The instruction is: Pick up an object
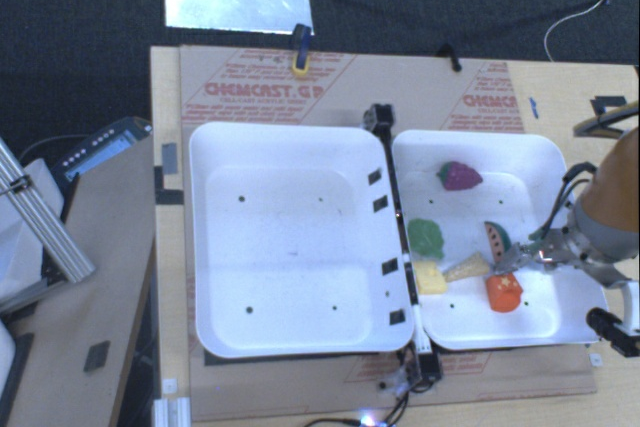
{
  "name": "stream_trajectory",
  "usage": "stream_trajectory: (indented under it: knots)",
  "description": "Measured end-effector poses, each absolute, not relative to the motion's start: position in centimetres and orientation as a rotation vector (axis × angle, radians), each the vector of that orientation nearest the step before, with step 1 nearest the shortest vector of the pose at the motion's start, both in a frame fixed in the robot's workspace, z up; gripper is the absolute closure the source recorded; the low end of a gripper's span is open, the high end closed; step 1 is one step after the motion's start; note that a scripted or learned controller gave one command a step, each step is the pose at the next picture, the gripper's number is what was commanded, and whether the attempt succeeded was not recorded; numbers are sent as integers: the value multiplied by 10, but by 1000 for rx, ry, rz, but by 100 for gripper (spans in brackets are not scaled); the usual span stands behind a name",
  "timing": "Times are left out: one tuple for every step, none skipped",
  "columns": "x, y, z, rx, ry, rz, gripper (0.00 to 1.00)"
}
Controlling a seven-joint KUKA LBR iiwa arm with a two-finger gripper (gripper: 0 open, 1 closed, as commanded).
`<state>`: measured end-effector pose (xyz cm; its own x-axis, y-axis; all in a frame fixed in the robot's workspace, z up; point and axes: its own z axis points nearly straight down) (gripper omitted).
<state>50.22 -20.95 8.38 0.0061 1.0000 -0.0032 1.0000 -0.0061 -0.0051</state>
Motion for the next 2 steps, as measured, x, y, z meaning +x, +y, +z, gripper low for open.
stream_trajectory:
  knots:
    - [552,-169,85,-2215,-2232,-6,0]
    - [489,-178,84,-2221,-2217,3,0]
